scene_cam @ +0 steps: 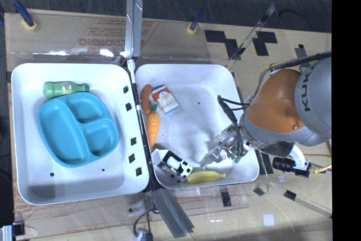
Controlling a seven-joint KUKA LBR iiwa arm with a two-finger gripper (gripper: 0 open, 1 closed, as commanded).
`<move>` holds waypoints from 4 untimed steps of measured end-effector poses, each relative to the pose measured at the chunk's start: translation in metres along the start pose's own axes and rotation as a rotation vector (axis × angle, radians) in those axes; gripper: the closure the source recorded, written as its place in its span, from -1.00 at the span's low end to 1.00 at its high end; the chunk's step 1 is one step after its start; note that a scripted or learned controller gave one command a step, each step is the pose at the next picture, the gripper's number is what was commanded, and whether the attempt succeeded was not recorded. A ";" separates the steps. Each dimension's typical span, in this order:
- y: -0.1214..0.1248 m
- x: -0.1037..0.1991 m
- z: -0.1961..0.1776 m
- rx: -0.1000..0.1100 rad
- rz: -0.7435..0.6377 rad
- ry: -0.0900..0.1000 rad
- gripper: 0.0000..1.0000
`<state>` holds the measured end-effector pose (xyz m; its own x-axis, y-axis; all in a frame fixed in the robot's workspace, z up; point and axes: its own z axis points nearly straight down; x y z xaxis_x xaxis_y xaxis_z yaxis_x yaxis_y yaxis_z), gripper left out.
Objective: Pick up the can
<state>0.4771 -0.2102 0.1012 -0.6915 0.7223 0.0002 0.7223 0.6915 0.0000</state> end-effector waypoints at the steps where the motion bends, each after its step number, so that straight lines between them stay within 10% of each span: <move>1: 0.002 -0.002 -0.103 0.000 0.380 -0.001 -1.00; 2: 0.000 0.001 0.000 0.002 0.398 0.001 -1.00; 4: 0.000 0.001 0.000 0.002 0.398 0.000 -1.00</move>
<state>0.4766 -0.2093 0.1008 -0.3571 0.9341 0.0003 0.9341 0.3571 -0.0017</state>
